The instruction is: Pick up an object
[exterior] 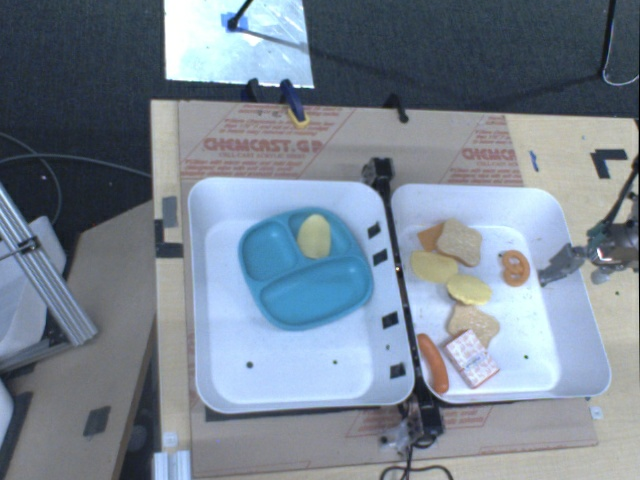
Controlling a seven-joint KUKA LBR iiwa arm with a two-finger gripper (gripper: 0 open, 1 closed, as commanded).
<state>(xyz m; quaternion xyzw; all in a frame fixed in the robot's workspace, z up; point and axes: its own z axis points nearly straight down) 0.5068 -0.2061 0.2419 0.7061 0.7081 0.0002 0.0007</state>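
While the gripper (562,264) hangs over the right bin's (575,368) right rim with nothing between its fingers — whether apart or together I cannot tell — the approach seems barely begun. Nearest is the pretzel (514,267), just left of it; next comes reaching in and down. Cardboard (262,144) behind reads "CHEMCAST GP".

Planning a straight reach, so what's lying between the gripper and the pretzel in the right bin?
In the camera view, only bare white bin floor lies between the gripper at the right rim and the pretzel; the other food sits further left.
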